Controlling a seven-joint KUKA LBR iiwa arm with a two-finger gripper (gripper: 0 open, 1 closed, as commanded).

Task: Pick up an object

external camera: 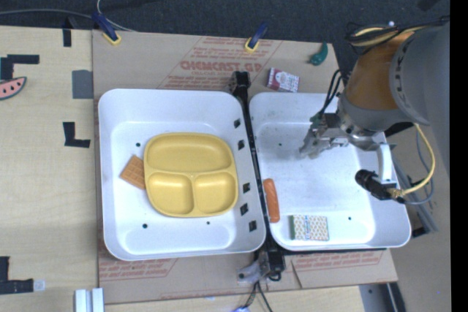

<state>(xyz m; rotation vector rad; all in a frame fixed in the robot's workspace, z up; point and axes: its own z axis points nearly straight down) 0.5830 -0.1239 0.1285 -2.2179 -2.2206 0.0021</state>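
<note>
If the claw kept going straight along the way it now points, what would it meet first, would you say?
The claw hangs over the right bin and seems to point down and slightly left. Its first contact would probably be that bin's bare white floor, well short of the orange carrot-like piece; depth is hard to judge.

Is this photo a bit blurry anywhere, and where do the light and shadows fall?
In the camera view, lighting is even and soft; the yellow divided plate and the orange carrot-like piece look fairly sharp. The claw is slightly smeared and hard to read, casting a faint shadow on the right bin. The white bins look bright, nearly washed out, while the top background is dark.
</note>
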